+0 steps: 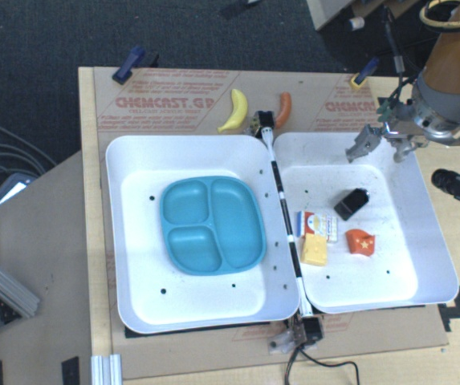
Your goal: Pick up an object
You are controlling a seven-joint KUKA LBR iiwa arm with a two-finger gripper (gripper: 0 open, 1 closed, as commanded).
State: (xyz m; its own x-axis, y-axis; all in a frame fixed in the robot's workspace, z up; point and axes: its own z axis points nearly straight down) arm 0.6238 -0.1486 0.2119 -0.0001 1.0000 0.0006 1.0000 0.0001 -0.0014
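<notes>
Camera view showed the gripper (382,144) open, holding nothing, with the black block (351,203) just below its spread fingers.

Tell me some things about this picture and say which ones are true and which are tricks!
1. The blue divided plate lies in the left bin. True.
2. The banana is inside the right bin. False: it lies on the bench behind the bins, next to an orange hot dog-shaped toy.
3. The gripper is holding the black block. False: the black block lies on the floor of the right bin, apart from the gripper, which is up over the bin's far edge.
4. A red object lies in the right bin. True.
5. The yellow block sits on the blue plate. False: it is in the right bin, near the divider.
</notes>
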